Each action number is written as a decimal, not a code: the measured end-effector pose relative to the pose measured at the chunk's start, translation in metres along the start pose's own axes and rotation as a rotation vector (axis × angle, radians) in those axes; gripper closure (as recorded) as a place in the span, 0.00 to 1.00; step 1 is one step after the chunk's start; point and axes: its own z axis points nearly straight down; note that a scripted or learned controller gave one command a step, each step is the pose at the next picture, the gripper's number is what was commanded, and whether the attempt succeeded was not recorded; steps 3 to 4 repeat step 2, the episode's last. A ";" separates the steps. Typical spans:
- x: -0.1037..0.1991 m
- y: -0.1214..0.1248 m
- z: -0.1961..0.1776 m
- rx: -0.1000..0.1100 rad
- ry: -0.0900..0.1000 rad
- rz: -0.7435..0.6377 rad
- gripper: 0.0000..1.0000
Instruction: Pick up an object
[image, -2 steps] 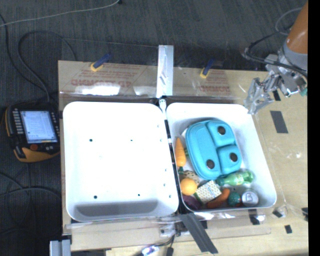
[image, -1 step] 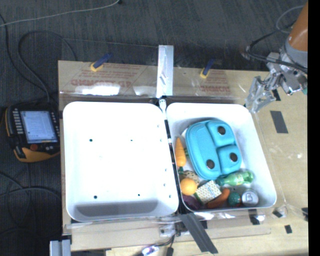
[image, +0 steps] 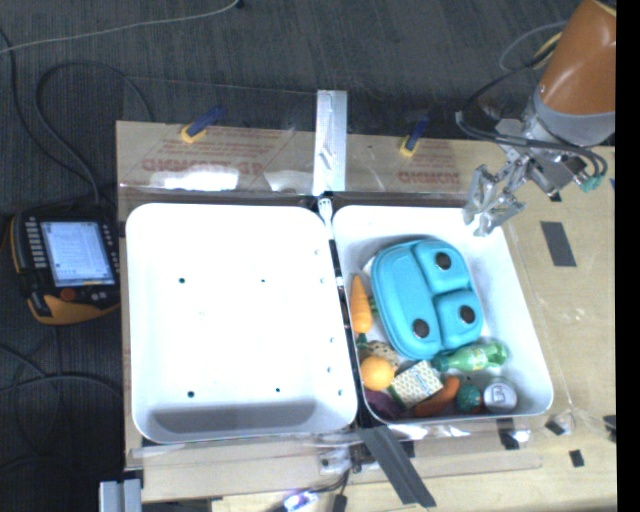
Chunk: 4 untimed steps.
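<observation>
Half-buried toys (image: 425, 385) — blue tray (image: 428, 298) atop

Even, fairly bright overhead light falls on the pale wooden tabletop (image: 580, 300). The two shallow white plastic bins (image: 230, 320) are nearly blown out, their walls losing detail, with a soft grey shadow along the left bin's near wall. The dark carpeted floor (image: 60, 110) stays dim. The picture is soft and grainy overall; the grey metal end effector (image: 490, 205) at the tabletop's far right corner looks slightly blurred, perhaps from motion.
</observation>
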 end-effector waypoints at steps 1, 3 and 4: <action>0.022 -0.034 -0.013 0.002 -0.001 -0.155 1.00; 0.020 -0.034 -0.024 0.005 -0.008 -0.152 1.00; 0.020 -0.034 -0.024 0.005 -0.008 -0.152 1.00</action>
